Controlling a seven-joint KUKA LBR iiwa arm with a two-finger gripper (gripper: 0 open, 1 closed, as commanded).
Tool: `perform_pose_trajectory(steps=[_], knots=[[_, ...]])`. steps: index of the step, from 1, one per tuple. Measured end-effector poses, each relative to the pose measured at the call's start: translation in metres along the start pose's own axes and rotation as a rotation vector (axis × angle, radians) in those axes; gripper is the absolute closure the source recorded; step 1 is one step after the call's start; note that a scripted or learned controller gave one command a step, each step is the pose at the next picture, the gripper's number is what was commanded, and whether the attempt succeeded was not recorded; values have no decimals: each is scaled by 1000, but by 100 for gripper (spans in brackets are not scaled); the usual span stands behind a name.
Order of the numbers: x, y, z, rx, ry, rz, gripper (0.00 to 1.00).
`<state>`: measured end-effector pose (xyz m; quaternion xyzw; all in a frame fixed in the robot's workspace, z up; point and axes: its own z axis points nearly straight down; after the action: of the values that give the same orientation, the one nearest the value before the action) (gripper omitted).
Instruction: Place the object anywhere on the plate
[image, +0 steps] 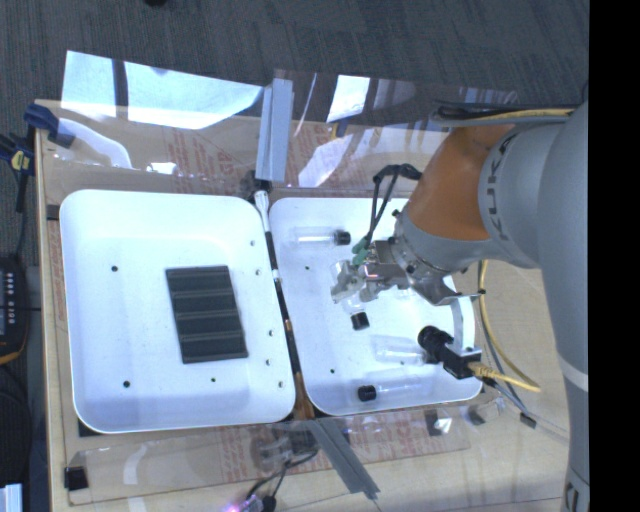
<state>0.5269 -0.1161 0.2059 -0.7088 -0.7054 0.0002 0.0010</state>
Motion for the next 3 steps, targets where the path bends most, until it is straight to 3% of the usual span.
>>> perform_pose_trajectory(steps=[1, 2, 3], knots=[[125, -29, 16, 4, 0, -183, 100], [202, -52, 16, 5, -1, -137, 100], [292, -54, 83, 7, -2, 290, 100]])
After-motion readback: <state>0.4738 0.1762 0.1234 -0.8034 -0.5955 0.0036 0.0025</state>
